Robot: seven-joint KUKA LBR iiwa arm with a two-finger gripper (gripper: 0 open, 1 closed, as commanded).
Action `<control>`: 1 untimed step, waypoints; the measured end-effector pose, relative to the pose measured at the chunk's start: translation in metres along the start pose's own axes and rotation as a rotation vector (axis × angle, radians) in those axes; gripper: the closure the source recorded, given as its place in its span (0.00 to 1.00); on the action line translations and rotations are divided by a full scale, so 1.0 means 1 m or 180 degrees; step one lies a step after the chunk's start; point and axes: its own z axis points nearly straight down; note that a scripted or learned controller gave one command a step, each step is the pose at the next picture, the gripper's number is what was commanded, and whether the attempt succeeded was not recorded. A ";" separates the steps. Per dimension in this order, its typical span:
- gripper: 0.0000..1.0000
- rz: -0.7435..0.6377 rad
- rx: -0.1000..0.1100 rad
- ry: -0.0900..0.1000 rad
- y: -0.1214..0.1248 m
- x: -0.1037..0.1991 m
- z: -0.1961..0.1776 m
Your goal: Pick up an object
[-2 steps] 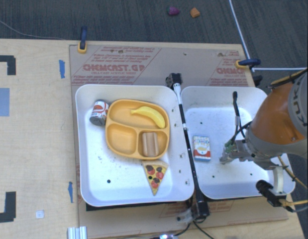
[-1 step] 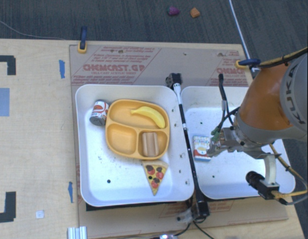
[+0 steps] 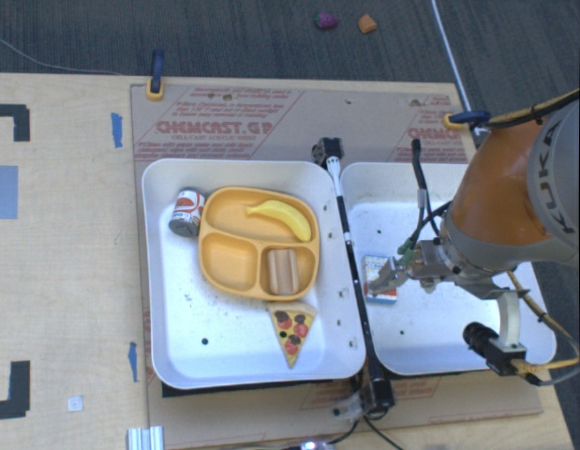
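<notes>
My gripper (image 3: 391, 277) hangs low over the left part of the right bin (image 3: 430, 345), right above a small white carton with red and blue print (image 3: 378, 279). The fingers reach down at the carton, and I cannot make out whether they are apart or closed. In the left bin (image 3: 177, 345) lies a yellow divided plate (image 3: 235, 256) with a banana (image 3: 282, 217) in its upper section and a brown sausage-like piece (image 3: 283, 272) in its lower right section. A small can (image 3: 185, 212) lies beside the plate's left rim. A toy pizza slice (image 3: 292, 331) rests below the plate.
The arm's orange band (image 3: 500, 190) and grey wrist cover the right bin's right side. Cables and a black connector (image 3: 486, 343) hang near the bin's lower right. A black clip (image 3: 327, 150) sits at the top of the divide between the bins. Two small items (image 3: 346, 22) lie on the floor beyond.
</notes>
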 end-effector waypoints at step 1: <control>0.00 0.0000 0.0000 0.0000 0.000 0.000 0.000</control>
